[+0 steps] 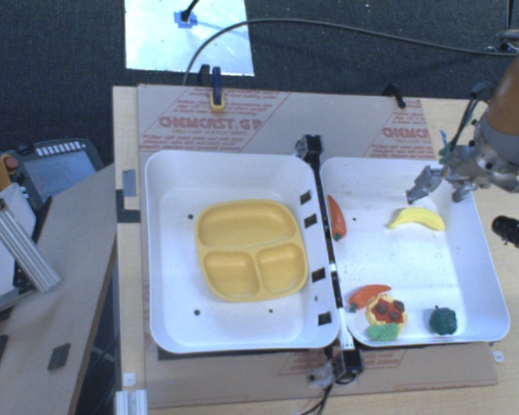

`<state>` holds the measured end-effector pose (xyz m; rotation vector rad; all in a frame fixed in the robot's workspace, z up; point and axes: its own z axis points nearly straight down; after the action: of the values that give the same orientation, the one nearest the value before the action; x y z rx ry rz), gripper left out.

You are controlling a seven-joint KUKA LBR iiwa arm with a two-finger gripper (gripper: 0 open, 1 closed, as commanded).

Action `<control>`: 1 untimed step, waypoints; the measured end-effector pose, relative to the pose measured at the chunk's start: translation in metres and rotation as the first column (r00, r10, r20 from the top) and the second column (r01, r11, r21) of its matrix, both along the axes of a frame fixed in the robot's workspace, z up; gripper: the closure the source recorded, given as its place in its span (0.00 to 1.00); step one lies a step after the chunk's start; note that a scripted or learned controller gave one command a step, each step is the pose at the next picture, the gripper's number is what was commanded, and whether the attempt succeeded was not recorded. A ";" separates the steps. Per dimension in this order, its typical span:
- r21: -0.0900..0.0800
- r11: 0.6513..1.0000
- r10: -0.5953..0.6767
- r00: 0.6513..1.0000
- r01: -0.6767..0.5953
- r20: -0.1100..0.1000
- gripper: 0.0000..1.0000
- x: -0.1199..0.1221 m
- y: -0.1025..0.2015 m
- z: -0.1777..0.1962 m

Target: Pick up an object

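I am in the approach step: the gripper (426, 185), fingers spread and holding nothing, hovers just above the banana (418, 220) at right; next I must descend and close.

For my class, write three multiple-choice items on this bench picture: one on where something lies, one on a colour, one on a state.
1. Where does the yellow divided tray lie?
A. in the left bin
B. in the right bin
C. on the cardboard outside both bins

2. What colour is the banana in the right bin?
A. green
B. yellow
C. red

3. How does the gripper stand to the banana?
A. it lifts the banana high above the bin
B. it presses the banana against the tray
C. it hangs just above the banana, nothing seen between its fingers

Answers: 1 A, the tray sits inside the left bin. 2 B, the banana is plainly yellow. 3 C, the banana lies on the bin floor below the gripper.
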<state>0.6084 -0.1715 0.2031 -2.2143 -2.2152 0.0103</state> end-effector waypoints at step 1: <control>-0.003 1.000 0.003 1.000 -0.003 0.013 0.00 0.003 0.000 0.007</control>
<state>0.6114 -0.1712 0.2103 -2.2188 -2.2259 -0.0007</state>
